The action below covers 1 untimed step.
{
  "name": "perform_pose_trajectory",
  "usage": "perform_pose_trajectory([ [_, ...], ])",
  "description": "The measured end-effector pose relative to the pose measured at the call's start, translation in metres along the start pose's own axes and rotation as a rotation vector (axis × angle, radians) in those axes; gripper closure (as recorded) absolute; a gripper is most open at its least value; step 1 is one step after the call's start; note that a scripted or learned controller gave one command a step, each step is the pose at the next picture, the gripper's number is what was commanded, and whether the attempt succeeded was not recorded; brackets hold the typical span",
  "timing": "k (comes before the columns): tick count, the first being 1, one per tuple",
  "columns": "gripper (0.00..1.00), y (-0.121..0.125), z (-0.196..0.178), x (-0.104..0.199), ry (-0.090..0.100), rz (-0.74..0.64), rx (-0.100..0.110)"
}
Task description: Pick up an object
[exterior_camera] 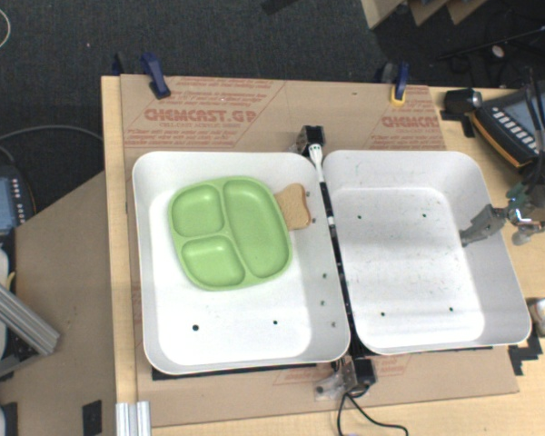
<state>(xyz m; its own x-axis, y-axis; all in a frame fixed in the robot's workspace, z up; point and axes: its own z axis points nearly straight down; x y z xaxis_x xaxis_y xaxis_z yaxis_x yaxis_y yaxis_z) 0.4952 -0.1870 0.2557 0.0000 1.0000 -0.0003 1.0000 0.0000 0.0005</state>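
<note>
Gripper point(501, 218) mine, at 3 o'clock rim of right bin point(409, 325); can't tell grip state. Green tray point(229, 232) w/ brown piece point(294, 207) touching its 2 o'clock edge, left bin point(236, 334).

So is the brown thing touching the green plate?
Touching. In the camera view the brown piece sits right against the green plate's right rim in the left bin, with no white gap between them; its left edge seems to overlap the rim.

Dark carpet floor point(54, 53) surrounds the brown paper-covered bench point(254, 107).
</note>
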Motion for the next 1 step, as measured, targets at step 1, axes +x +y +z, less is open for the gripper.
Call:
perform_pose_trajectory([
  [1,0.0,-0.0143,-0.1699,0.035,-0.004,-0.005,-0.021],
])
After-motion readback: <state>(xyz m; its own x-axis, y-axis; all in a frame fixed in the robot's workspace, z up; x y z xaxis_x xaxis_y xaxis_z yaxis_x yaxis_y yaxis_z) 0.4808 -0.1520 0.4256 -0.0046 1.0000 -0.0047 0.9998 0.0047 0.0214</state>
